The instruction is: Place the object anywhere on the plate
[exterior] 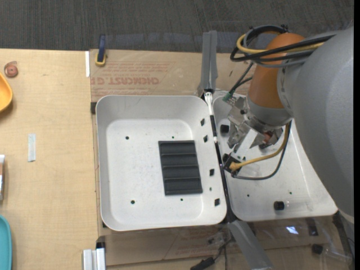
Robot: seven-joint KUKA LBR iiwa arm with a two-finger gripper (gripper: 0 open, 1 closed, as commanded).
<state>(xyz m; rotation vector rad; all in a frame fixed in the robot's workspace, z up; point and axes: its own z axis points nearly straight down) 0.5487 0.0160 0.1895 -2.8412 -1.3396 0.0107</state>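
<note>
A black ribbed rectangular plate [180,167] lies flat in the middle of the left white bin [115,151]. A small black object [279,206] sits on the floor of the right bin [306,198], close to its front edge. My gripper [238,142] hangs over the left part of the right bin, near the wall between the two bins. It is well behind the small black object and to the right of the plate. The wrist and its cables hide the gripper's tips.
The grey arm with its orange band [275,66] covers the back and right of the right bin. A cardboard sheet [140,75] lies behind the left bin. On the wooden bench at the left are an orange item [4,94] and a teal item [4,243].
</note>
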